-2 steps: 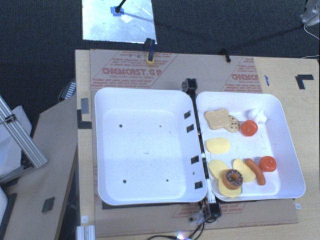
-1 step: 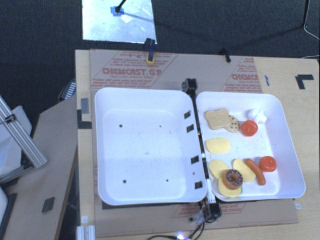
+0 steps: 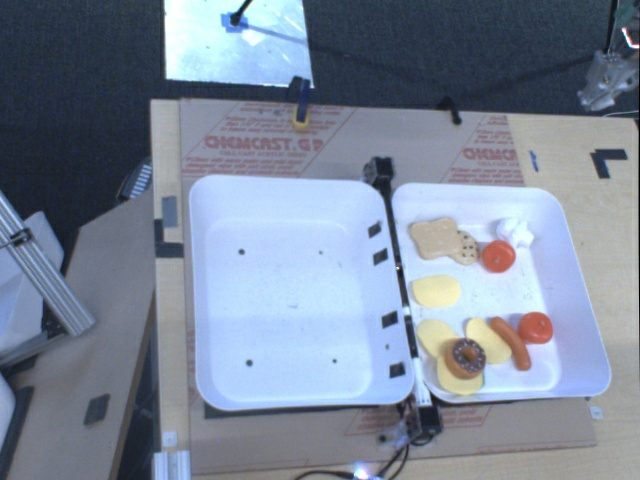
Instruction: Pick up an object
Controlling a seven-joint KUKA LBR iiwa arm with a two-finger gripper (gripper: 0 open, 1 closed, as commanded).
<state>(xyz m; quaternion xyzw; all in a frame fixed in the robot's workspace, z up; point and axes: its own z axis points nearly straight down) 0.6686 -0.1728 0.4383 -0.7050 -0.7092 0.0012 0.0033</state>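
Note:
The right bin [image 3: 575, 258] holds several toy foods. A tan toast slice [image 3: 435, 237] lies at its back left beside a dotted cookie [image 3: 467, 250]. A red tomato [image 3: 498, 257] sits next to a small white piece [image 3: 516, 231]. A yellow oval [image 3: 437, 291] lies mid-left. Near the front, a brown donut [image 3: 466, 356] rests on yellow slices [image 3: 436, 335], with an orange sausage [image 3: 510, 342] and a second red tomato [image 3: 536, 327] to their right.
The left bin [image 3: 215, 208] adjoins the right one along a black-clipped divider [image 3: 398, 288]. Both stand on a cardboard sheet [image 3: 260, 143] on the bench. A grey metal piece [image 3: 606, 78] sits at the far right edge. A metal frame [image 3: 40, 278] stands at the left.

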